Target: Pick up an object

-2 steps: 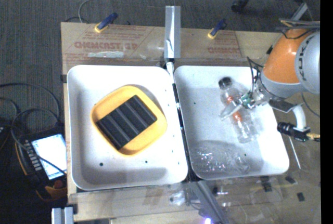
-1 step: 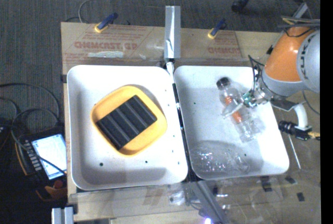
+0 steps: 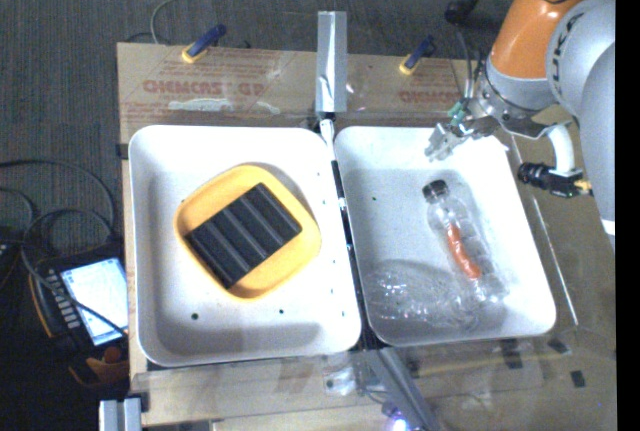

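A clear plastic bottle [image 3: 462, 239] with a black cap and an orange label lies in the right bin [image 3: 385, 169], cap toward the back. Crumpled clear plastic [image 3: 415, 297] lies at that bin's front. A yellow tray with a black ribbed insert [image 3: 248, 230] sits in the left bin [image 3: 160, 164]. My gripper [image 3: 445, 139] hangs over the right bin's back right corner, above and behind the bottle's cap, with nothing seen between its fingers.
A metal post [image 3: 331, 69] stands at the back between the bins. Two blue-and-yellow clamps [image 3: 203, 42] hold the cardboard backing. Cables and a small screen device [image 3: 90, 294] lie on the floor to the left.
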Available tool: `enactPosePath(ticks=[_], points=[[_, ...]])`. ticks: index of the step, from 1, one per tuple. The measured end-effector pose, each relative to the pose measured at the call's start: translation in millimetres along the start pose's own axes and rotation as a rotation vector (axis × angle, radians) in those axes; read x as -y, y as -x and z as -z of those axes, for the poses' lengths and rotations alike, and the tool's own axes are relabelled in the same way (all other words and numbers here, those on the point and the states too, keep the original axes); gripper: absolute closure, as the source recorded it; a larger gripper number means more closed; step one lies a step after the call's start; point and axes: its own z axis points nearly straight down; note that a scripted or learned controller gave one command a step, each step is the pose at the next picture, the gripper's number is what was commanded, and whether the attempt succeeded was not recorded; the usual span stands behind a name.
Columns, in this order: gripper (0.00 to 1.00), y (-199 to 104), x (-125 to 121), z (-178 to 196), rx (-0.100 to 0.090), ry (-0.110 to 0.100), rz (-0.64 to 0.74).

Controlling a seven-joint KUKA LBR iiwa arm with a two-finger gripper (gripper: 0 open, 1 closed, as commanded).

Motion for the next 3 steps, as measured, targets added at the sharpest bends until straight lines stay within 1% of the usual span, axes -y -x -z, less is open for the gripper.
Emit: enactPosePath(ticks=[1, 2, 3], points=[[0.00, 0, 0, 0, 0.000, -0.001, 0.000], [0.00, 41, 23, -73, -0.004, 0.003, -0.005], [1.00, 42, 22, -63, 0.000, 0.001, -0.004]])
